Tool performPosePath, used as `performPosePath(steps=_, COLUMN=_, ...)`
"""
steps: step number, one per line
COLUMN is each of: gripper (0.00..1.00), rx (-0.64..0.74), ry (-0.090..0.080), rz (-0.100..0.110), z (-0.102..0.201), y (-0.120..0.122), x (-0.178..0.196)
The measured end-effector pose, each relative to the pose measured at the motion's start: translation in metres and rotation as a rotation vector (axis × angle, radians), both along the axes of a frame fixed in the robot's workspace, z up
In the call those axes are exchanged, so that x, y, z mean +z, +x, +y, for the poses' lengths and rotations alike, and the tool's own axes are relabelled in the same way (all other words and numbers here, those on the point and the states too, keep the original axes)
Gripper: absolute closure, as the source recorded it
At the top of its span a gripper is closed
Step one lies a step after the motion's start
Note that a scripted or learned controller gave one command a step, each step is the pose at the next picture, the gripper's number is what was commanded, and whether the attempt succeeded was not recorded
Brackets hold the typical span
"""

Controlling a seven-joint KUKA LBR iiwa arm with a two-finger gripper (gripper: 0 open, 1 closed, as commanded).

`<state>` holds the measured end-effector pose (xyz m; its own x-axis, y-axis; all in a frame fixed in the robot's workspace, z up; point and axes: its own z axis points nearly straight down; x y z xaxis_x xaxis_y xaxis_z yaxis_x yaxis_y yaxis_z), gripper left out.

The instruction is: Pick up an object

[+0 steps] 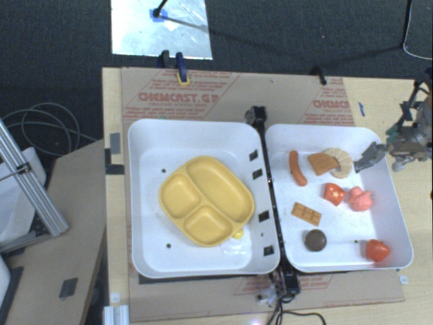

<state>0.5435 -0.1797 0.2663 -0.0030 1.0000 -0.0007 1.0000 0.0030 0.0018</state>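
The right bin [399,215] holds several toy foods. There is a red sausage [296,168], an orange wedge [323,163] against a beige ridged piece [342,162], a red strawberry-like piece [333,193], a pink lump [360,199], a brown cracker [306,214], a dark brown ball [315,240] and a red tomato [377,250]. My gripper [371,157] reaches in from the right over the bin's upper right part. Its tip is just right of the beige piece, and nothing is seen held in it.
The left bin [145,181] holds a yellow divided plate [206,200]. Black clips line the wall between the two bins [262,181]. Cardboard lies under the bins, and a shiny sheet [161,19] lies on the floor behind the bench.
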Motion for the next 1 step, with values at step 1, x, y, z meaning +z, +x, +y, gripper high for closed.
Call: performPosePath(steps=1, gripper=0.00, rx=-0.003, ry=0.006, rz=0.015, z=0.0135, y=-0.0543, x=-0.1311)
